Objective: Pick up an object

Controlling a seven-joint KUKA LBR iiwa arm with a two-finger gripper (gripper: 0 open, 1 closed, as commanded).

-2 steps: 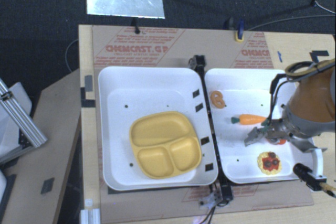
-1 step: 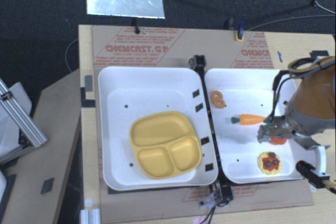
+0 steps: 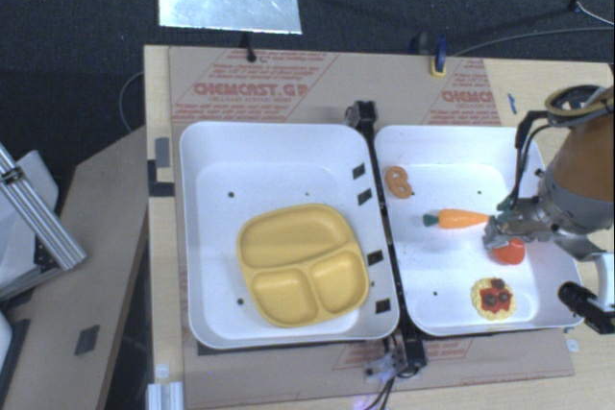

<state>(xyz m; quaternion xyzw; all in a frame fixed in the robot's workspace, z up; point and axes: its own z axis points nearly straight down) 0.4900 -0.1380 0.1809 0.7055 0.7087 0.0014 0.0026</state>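
The gripper (image 3: 506, 233) sits low in the right bin (image 3: 452, 144), directly over a red object (image 3: 510, 252); whether it grips the piece cannot be told. A toy carrot (image 3: 457, 219) lies just left of the gripper, a pretzel (image 3: 397, 180) farther left, a small tart (image 3: 494, 297) below. A yellow tray (image 3: 301, 262) fills the left bin (image 3: 269, 144).

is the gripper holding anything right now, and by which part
Cannot be told. The gripper sits right over a small red-orange object in the right bin, beside the carrot, but no hold is visible.
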